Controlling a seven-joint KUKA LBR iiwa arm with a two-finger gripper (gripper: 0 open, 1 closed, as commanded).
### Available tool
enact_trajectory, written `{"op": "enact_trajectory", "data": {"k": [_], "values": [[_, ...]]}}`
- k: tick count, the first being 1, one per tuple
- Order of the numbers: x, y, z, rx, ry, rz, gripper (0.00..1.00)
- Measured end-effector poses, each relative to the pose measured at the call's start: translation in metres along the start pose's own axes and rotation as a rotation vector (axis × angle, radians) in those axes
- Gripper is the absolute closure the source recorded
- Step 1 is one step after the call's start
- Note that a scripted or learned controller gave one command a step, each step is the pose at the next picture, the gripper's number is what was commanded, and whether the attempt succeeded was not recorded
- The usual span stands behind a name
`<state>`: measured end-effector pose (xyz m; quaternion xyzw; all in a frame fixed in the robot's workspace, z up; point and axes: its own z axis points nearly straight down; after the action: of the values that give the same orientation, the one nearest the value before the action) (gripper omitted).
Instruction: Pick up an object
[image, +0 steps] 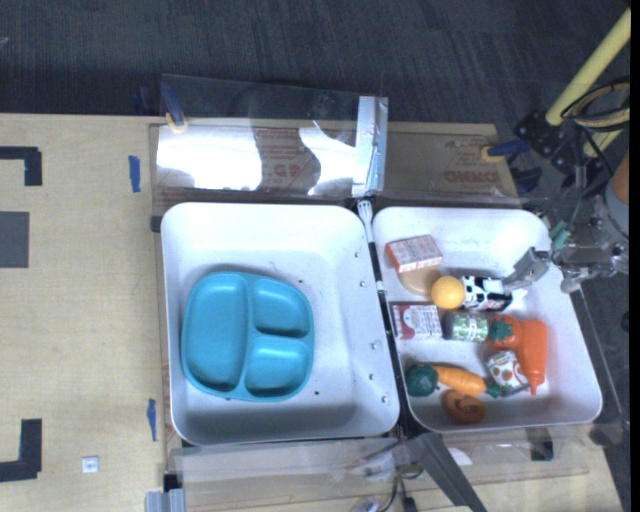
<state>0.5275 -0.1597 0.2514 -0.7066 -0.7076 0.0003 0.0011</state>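
Observation:
The right bin (575, 400) holds several toy foods: a pink box (413, 252), a yellow ball (447, 292), a black-and-white cow figure (487, 292), a red-and-white carton (415, 321), a green can (465, 327), an orange bottle (534, 347), a carrot (455, 379) and a small round brown piece (462, 405). My gripper (530, 264) comes in over the bin's right rim, just right of and slightly above the cow figure. I see nothing held in it.
The left bin (330, 230) carries a blue divided plate (246, 335). A clear plastic panel (270, 150) stands behind the left bin. Cables and a yellow tube (590, 70) hang at the upper right near the arm.

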Motion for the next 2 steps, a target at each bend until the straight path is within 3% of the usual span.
{"op": "enact_trajectory", "data": {"k": [1,2], "values": [[0.044,0.078,0.077,0.002,0.000,-0.115,0.00],[0.050,0.077,0.164,-0.008,-0.003,-0.424,0.00]]}}
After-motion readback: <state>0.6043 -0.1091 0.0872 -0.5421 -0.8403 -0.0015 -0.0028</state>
